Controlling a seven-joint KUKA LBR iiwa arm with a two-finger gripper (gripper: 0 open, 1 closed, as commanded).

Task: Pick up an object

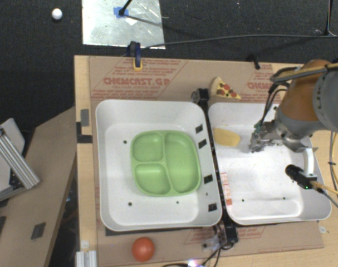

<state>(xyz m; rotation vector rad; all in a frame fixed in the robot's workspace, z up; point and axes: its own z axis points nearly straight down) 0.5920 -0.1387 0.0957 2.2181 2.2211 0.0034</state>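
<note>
Cheese, a pale yellow wedge, lies in the right bin near its left wall. I see the gripper just right of it, low over the bin floor, but its fingers blur together. The arm hides the bin's far right corner.

"CHEMCAST GP" printed red on brown board, repeated near right.

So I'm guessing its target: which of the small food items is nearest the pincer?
The pale yellow piece lying in the right bin, just left of the pincer. The pizza slice and the orange ball lie outside the bins.
</note>
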